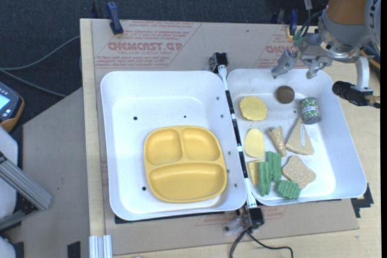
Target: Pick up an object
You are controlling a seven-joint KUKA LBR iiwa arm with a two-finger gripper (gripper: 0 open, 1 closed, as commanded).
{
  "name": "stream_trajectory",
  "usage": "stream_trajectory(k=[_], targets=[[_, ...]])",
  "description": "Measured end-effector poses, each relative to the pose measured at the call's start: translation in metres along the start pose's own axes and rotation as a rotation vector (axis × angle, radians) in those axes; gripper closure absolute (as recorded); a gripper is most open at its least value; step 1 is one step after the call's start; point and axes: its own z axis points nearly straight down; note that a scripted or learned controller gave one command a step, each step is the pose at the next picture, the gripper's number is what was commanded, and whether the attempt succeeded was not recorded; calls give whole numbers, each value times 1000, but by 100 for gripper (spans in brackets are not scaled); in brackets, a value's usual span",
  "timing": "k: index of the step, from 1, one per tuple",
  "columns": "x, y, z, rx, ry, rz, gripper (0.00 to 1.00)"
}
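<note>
While my gripper [299, 68] hangs over the far edge of the right bin [351, 154], its two grey fingers [282, 65] stand spread well apart with nothing between them, so I have hold of nothing. Nearest below them, inside the bin, lies a small brown disc [285, 93], well clear of both fingertips. Just to the right of that disc sits a small green can [310, 110] tipped on its side, and a thin grey stick [292, 131] runs from beside the can down toward the near side of the bin. To the left of the disc, and a little nearer the camera, rests a round yellow piece [253, 108]; below that one lies a paler yellow oval [254, 144]. Between the oval and the stick stands a narrow tan piece [277, 140], and on the stick's other side lies a tan wedge [300, 142]. Nearer still are a green bundle of stalks [269, 170], a tan slice shaped like bread [299, 170] and a green ridged piece [288, 189], all crowded close together. Across the black hinge from the disc, the left bin [121, 130] holds a yellow divided plate [184, 163] with three sections. Both bins sit on a brown board [151, 45] with red lettering, a blue clamp [113, 17] at its far left corner.
</note>
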Motion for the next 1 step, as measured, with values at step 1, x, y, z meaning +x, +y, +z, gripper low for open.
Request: stream_trajectory(k=[1], targets=[[-52, 6, 125, 8, 1, 4, 0]])
